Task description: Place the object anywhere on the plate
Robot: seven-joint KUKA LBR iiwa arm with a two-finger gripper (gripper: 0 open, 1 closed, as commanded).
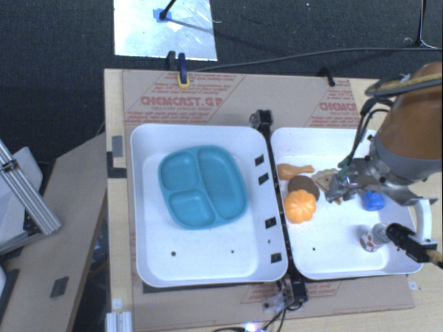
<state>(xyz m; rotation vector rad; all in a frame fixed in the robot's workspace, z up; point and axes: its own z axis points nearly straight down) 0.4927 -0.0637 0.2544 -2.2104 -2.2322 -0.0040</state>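
Observation:
A blue three-compartment plate [203, 186] lies in the left bin [152, 254], with nothing on it. The right bin [332, 265] holds an orange pumpkin-like toy [300, 207], a brown round piece [302, 185], an orange drumstick shape [295, 170], a beige piece [323, 179], a small blue object [374, 201] and a small white-and-brown object [372, 238]. My gripper [337, 189] hangs low over the right bin, right beside the beige piece and left of the blue object.
A black divider with clips [271, 185] runs between the two bins. The arm's orange-banded body [415, 130] covers the right bin's far right side. A black part [408, 243] juts over the bin's right rim.

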